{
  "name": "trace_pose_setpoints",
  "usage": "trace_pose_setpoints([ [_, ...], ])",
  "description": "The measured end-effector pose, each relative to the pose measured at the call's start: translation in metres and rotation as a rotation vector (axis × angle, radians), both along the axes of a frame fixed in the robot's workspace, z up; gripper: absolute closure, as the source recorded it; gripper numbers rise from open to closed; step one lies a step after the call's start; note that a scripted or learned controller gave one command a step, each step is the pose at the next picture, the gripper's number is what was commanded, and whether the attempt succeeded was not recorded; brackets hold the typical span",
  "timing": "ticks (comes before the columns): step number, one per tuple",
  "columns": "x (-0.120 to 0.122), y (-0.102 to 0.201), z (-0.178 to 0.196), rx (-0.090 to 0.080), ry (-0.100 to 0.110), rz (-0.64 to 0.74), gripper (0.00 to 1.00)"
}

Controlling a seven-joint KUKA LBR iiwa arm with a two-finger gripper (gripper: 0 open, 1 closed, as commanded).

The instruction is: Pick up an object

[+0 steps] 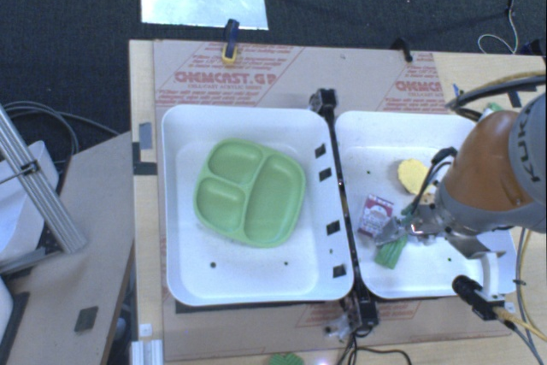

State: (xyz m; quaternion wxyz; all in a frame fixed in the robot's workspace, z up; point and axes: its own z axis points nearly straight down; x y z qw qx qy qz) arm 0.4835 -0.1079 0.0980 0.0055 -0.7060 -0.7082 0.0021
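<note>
The right bin (444, 285) holds three small things. A yellow rounded piece (412, 175) lies near its middle. A red and white packet (374, 214) sits by the bin's left wall. Just below the packet lies a small green block (391, 253). My gripper (400, 229) hangs low over the bin's left part, between the packet and the green block, with its tip right at the block's upper edge. The arm with its orange band (483, 171) hides the bin's right side.
The left bin (184, 269) holds a green divided plate (250, 192). A black divider with clips (335, 184) runs between the bins. Cables (504, 43) lie at the back right. A yellow and black clamp (230, 43) sits at the bench's far edge.
</note>
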Motion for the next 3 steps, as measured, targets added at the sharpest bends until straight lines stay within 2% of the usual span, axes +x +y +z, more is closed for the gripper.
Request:
trace_pose_setpoints([
  [1, 0.004, -0.003, 0.017, -0.005, -0.014, -0.002, 1.00],
  [2, 0.004, -0.003, 0.016, -0.004, -0.014, -0.002, 0.00],
  [3, 0.063, 0.020, -0.012, -0.005, -0.017, 0.004, 0.00],
])
